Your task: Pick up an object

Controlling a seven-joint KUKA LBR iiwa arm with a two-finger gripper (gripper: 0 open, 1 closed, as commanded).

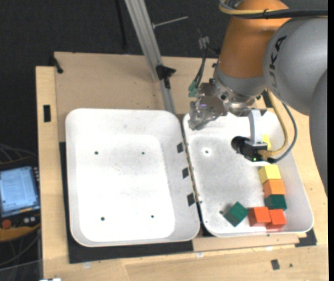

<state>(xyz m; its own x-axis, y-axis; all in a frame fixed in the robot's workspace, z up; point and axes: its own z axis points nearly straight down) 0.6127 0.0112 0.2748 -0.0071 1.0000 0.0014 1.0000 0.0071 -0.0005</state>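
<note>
Several small blocks lie along the right side and front of the right bin (pixel 214 168): a yellow block (pixel 269 172), an orange block (pixel 274 187), a dark green block (pixel 276 202), a green block (pixel 235 213) lying askew, and two orange-red blocks (pixel 260 215) side by side at the front right. My gripper (pixel 198 119) hangs over the far left corner of the right bin, well apart from the blocks. Nothing is visibly held in it. The arm hides the bin's far right corner.
The left bin (pixel 126 174) lies beside the right one, with a dividing rim (pixel 189 168) between them. A slanted metal pole (pixel 149 45) rises behind the bins. A black cable plug (pixel 246 147) hangs over the right bin. A pendant screen (pixel 14 189) sits off the bench at left.
</note>
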